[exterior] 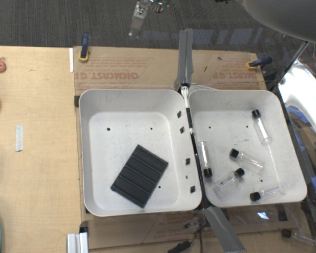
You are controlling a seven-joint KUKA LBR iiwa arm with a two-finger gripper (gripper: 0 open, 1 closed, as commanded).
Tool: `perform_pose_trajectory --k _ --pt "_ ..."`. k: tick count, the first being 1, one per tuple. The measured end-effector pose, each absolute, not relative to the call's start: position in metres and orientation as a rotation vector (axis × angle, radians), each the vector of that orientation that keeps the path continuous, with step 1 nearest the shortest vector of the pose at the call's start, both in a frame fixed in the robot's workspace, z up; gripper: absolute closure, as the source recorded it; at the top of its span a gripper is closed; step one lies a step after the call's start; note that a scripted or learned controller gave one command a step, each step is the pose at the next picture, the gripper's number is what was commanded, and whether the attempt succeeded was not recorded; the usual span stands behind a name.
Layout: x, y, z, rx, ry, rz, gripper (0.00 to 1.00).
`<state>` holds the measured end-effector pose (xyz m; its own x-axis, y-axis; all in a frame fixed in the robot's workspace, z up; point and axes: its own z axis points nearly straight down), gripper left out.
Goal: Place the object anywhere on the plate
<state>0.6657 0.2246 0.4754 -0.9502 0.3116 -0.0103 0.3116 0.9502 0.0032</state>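
left bin [89,141]: black ribbed plate [140,175] lying flat, tilted | right bin [284,141]: five clear black-capped vials [246,161] scattered, apart from plate | arm [284,4]: grey body at top right

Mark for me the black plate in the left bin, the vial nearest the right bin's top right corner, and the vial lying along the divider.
black plate [140,175]: camera view, middle of its ribbed top face.
corner vial [260,127]: camera view, clear body below its black cap.
divider vial [204,158]: camera view, clear body above its black cap.
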Motion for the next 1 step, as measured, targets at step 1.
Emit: perform_pose_trajectory --k 1 --pt "0.6668 0.2247 0.4835 0.494 3.09 0.003 1.0"
